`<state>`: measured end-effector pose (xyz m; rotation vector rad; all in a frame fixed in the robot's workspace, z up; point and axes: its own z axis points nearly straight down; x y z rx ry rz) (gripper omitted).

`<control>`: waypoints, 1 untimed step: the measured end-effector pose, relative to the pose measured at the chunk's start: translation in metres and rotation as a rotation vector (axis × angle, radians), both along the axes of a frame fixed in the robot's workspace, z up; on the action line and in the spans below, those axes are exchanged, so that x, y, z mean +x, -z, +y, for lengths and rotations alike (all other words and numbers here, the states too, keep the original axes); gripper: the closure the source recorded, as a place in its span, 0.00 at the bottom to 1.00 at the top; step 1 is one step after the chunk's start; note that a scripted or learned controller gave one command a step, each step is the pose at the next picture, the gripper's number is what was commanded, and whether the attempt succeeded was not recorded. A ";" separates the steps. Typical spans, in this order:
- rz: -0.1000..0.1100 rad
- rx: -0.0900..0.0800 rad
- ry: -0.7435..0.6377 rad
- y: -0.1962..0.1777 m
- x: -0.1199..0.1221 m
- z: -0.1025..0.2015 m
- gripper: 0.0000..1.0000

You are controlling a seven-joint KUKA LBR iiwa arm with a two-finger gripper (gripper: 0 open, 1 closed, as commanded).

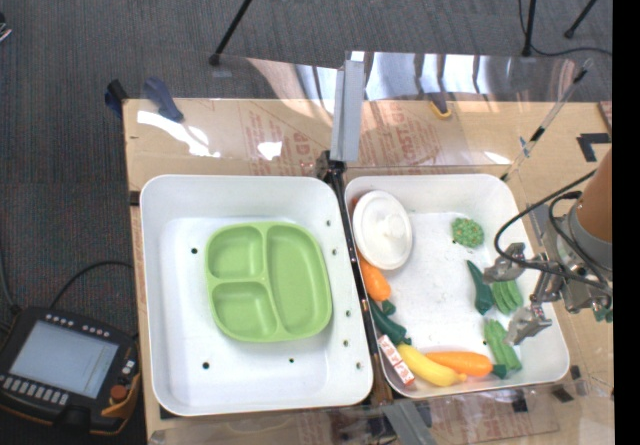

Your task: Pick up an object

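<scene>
Left bin [160, 233]: green divided plate [268, 281]. Right bin [440, 191]: white bowl [384, 229], carrots [461, 362], banana [428, 366], beans [503, 293], broccoli [467, 231]. Gripper [528, 291] over right edge beside beans, fingers spread wide, holding nothing.

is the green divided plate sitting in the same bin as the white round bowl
No, the green divided plate lies in the left white bin, while the white round bowl sits in the right white bin.

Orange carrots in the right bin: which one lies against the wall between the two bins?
The orange carrot just below the round white bowl, at the right bin's left wall. The other orange carrot lies along the near wall, beside the yellow banana.
</scene>
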<state>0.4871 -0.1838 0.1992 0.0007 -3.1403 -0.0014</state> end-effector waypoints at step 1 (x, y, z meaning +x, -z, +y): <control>-0.002 0.000 0.211 0.089 0.008 -0.004 0.00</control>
